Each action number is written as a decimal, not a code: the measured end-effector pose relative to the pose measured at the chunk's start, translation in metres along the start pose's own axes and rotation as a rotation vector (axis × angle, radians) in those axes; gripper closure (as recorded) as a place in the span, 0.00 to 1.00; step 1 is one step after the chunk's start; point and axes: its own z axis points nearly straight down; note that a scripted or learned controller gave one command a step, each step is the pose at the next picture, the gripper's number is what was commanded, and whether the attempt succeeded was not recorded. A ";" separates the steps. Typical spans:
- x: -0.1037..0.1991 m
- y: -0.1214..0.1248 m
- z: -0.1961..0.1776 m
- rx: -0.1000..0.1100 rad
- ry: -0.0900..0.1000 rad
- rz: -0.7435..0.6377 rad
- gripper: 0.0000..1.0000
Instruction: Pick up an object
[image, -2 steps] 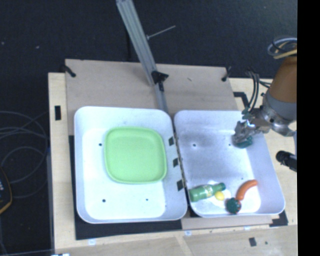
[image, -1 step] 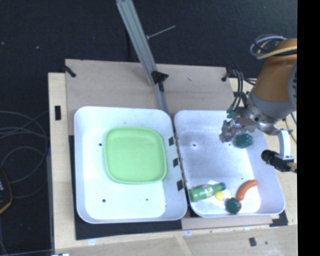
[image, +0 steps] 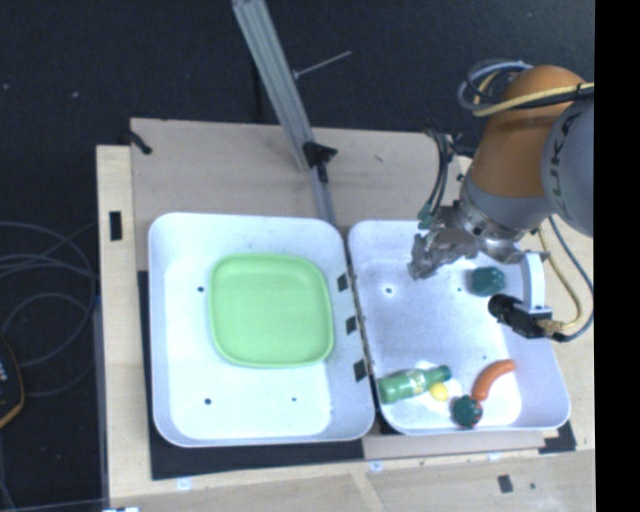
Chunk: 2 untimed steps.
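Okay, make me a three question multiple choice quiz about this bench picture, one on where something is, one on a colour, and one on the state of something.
1. Where is the green plate?
A. in the left bin
B. in the right bin
C. on the bench outside the bins

2. What colour is the sausage-shaped object in the right bin?
A. blue
B. orange
C. white

3. How does the green bottle rest?
A. standing upright
B. held in the gripper
C. lying on its side

Answers:
1. A, the plate sits flat in the left bin.
2. B, it shows orange near the bin's lower right corner.
3. C, it lies lengthwise on the bin floor, while the gripper is far up the bin.
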 end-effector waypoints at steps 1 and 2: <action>0.055 0.003 0.009 0.001 0.000 0.000 1.00; 0.113 0.008 0.013 0.002 0.000 -0.001 1.00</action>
